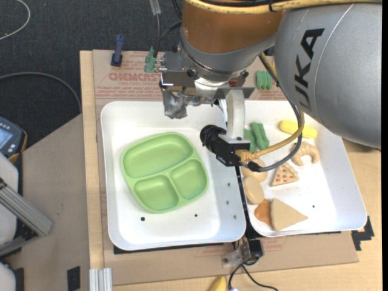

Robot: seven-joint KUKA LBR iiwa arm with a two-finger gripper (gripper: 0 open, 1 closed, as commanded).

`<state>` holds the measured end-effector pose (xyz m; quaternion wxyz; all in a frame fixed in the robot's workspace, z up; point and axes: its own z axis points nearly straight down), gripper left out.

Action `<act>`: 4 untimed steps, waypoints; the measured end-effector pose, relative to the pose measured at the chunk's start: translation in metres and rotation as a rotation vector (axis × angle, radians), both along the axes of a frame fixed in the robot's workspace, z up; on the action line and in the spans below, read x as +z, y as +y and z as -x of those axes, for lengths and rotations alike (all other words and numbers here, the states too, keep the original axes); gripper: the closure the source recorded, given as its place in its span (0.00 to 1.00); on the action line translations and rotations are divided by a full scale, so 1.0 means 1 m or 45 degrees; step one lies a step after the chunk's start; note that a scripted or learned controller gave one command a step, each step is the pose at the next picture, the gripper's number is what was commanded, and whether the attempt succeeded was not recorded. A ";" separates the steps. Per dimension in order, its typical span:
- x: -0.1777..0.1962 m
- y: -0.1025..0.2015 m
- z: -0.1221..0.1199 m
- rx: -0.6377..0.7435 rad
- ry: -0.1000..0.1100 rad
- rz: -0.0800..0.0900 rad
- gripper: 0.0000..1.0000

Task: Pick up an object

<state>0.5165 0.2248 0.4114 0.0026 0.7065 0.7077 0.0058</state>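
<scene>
My gripper (176, 107) hangs over the back edge of the left bin (115, 162), just beyond a green divided plate (163, 171) that lies in that bin. I see nothing held in it. In the right bin (339, 193) lie several toy foods: a green piece (259, 135), a yellow piece (297, 128), a tan curved piece (306, 153), a pizza slice (284, 176), a tan round piece (254, 191) and a tan wedge (288, 214). The arm's big grey and orange body covers the back of both bins.
The bins rest on a cardboard sheet (97, 102). A blue clip (117, 50) and a green clip (149, 60) sit at its back edge, and another green piece (264, 79) lies behind the right bin. Cables trail at the front edge.
</scene>
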 end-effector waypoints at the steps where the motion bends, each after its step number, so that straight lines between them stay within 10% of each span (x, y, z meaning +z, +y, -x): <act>1: -0.015 -0.042 0.039 -0.004 0.021 0.007 1.00; 2: -0.029 0.002 0.038 0.004 0.021 0.007 1.00; 3: 0.134 -0.001 0.037 0.001 -0.010 -0.007 1.00; 4: -0.019 -0.001 0.039 -0.004 0.034 0.015 1.00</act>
